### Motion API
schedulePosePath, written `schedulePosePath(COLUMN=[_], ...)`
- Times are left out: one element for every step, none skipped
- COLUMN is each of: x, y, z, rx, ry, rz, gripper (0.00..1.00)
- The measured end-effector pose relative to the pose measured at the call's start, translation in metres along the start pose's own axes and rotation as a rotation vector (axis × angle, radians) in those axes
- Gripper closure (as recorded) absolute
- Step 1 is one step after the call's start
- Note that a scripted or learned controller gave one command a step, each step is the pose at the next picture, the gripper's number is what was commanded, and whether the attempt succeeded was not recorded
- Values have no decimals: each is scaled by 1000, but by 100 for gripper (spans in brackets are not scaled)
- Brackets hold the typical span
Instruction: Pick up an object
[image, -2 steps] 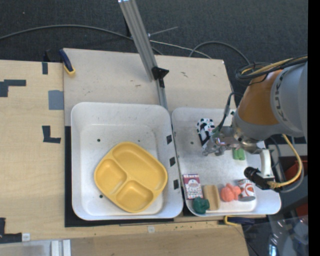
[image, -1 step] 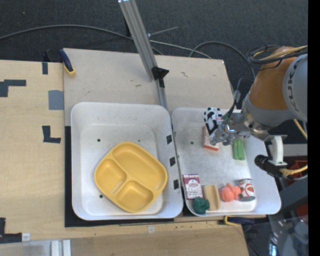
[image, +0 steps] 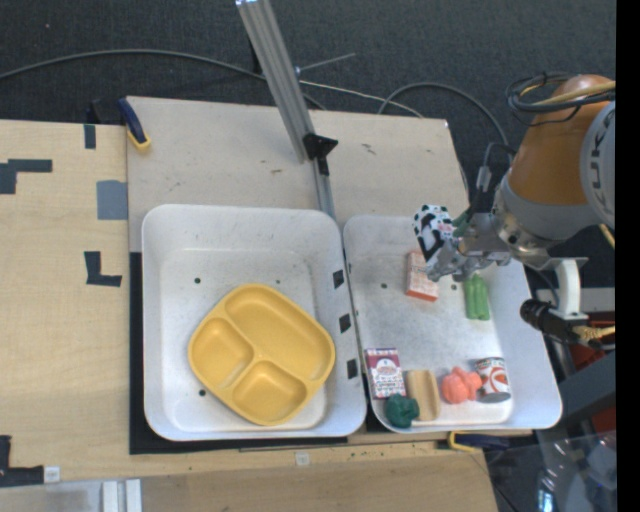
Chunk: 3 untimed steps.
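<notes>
My gripper (image: 447, 264) hangs over the upper part of the right bin (image: 530, 400), reaching in from the right. Just left of it lies a small orange and white box (image: 420, 277). A black and white spotted toy (image: 431, 228) sits above the fingers, and a green bottle (image: 477, 298) lies below and to the right. Nothing shows between the fingers.
Along the right bin's front lie a pink box (image: 384, 372), a dark green lump (image: 402, 409), a tan block (image: 424, 392), an orange toy (image: 459, 386) and a small can (image: 492, 379). The left bin (image: 170, 300) holds a yellow divided plate (image: 261, 351). A metal pole (image: 285, 80) rises behind.
</notes>
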<state>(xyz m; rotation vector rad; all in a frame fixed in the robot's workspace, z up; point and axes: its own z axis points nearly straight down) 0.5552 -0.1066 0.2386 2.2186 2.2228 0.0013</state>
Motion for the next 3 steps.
schedulePosePath(x=[48,100,156], y=[2,4,4], z=[-6,-10,-11], rx=[2,3,4], ry=[2,2,2], rz=[-5,-6,-6], gripper=[100,100,100])
